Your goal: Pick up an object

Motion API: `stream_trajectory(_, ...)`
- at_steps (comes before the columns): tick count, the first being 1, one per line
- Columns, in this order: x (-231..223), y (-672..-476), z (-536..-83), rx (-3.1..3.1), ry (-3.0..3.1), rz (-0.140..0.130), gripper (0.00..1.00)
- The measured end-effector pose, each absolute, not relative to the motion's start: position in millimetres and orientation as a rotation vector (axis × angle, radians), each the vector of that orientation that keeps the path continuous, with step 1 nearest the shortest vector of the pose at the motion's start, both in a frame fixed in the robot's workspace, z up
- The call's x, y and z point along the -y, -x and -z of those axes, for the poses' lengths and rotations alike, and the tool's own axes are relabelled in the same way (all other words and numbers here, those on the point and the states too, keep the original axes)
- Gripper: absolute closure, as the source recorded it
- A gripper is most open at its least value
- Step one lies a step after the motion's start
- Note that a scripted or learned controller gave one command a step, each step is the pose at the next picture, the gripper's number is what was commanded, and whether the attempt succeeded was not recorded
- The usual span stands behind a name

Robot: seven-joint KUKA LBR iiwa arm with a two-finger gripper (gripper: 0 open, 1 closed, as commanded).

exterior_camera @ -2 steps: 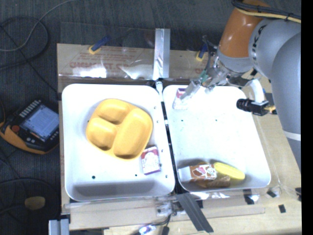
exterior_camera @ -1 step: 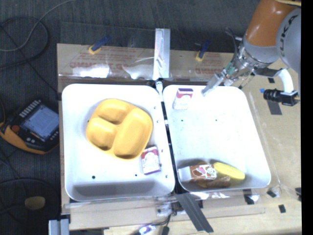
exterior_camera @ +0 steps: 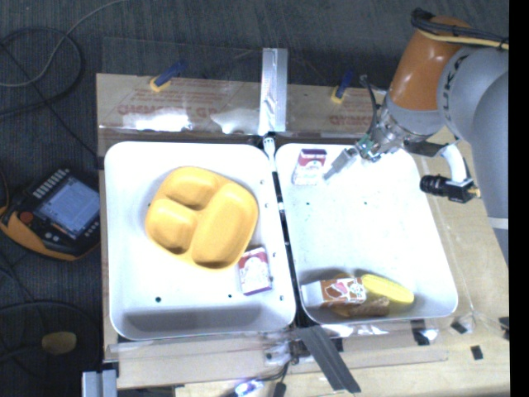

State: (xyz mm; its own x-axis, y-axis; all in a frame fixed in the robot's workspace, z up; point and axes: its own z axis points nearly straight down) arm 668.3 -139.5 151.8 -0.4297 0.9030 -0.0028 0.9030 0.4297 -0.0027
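Carton, small and flat, white card with a red-printed face (exterior_camera: pixel 309 167): we list it first, since it lies nearest the two-finger gripper (exterior_camera: pixel 337 167), in the far left corner of the right-hand shallow white bin (exterior_camera: pixel 430 222), close to the divider wall. We judge it light, stiff at the edges, easily crushed across the face, and likely to slide on the smooth bin floor; hold is best taken across its short sides. The gripper's grey tip points at the carton from just beside it; whether its fingers stand apart or together we cannot tell, and we see nothing between them.

Further stock, right bin, near wall: yellow oblong banana-like piece (exterior_camera: pixel 388 289), touching a brown-and-white wrapped packet (exterior_camera: pixel 347 292); the first looks smooth and rounded, the second soft and crinkly.

Left-hand shallow white bin (exterior_camera: pixel 132 304): large yellow three-lobed moulded plastic shape (exterior_camera: pixel 201 216), probably too broad for the fingers; a second small red-and-white carton (exterior_camera: pixel 254 271) just beside its near edge.
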Motion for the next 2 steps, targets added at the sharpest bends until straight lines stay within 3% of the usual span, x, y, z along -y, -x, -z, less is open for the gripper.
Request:
stream_trajectory(1, 161, -570.9, -90, -2.733, -1.532, -0.004, 0.0)
stream_trajectory(2, 120, -647.2, -90, -2.806, -1.394, -0.004, 0.0)
